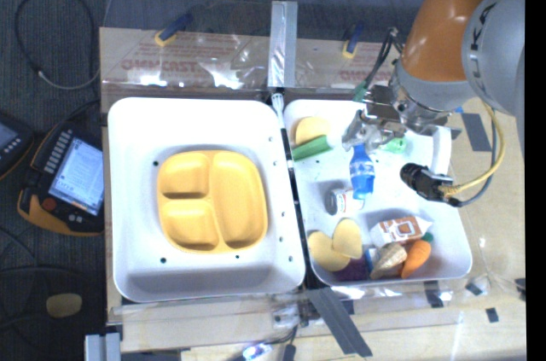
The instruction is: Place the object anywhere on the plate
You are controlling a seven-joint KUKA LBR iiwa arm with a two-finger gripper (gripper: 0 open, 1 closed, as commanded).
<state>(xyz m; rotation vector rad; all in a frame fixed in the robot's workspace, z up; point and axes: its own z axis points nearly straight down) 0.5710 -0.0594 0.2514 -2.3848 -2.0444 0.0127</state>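
Observation:
The yellow divided plate [212, 199] lies in the middle of the left bin [136, 265]. Over the right bin [456, 257], my gripper [368, 136] hangs at the end of the arm. A small blue bottle [362, 173] has its top between my fingers and its body pointing toward the bin's front. The gripper is shut on it. The bottle is well to the right of the plate, across the wall between the bins.
The right bin holds a yellow round piece [310, 129], a green cylinder [310, 148], a small can [341, 201], pale yellow pieces [333, 244], an orange-and-white carton [399, 229] and a carrot [415, 257]. A black cable end [420, 178] hangs off the arm.

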